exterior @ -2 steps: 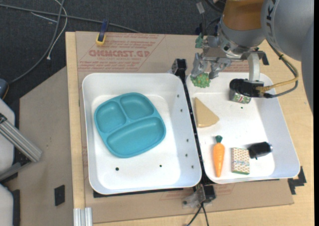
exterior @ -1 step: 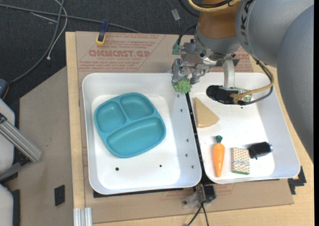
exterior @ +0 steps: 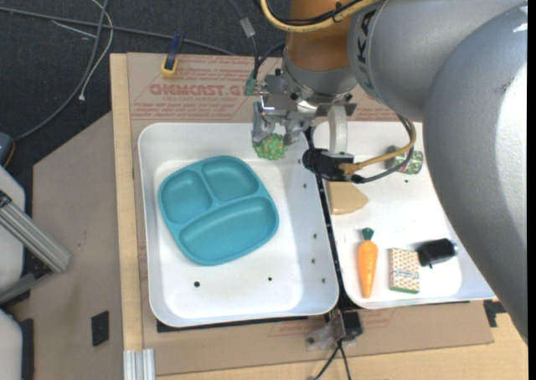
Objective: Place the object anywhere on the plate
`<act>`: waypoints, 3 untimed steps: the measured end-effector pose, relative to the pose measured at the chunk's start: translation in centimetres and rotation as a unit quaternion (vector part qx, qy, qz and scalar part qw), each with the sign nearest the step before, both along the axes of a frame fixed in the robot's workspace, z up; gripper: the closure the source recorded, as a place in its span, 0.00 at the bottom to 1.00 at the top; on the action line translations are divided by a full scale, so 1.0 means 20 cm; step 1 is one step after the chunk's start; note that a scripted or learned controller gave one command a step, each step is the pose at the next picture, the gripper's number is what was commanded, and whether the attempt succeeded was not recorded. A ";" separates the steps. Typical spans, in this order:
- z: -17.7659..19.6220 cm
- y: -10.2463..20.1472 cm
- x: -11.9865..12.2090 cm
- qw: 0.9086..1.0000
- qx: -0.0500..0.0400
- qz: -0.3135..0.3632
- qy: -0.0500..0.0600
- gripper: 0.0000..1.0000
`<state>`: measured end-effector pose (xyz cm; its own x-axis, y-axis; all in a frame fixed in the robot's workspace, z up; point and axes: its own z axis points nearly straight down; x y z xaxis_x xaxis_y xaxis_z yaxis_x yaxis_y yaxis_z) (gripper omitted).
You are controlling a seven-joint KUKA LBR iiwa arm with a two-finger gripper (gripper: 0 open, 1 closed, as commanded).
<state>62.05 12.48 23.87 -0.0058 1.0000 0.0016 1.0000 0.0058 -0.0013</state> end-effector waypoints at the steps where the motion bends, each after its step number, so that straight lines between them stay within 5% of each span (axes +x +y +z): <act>1: 0.01 0.27 -0.05 1.000 0.000 0.000 -0.001 1.00; 2: -0.02 0.47 -0.06 1.000 0.000 0.000 -0.001 1.00; 3: -0.02 0.46 -0.06 1.000 0.000 -0.002 -0.001 0.00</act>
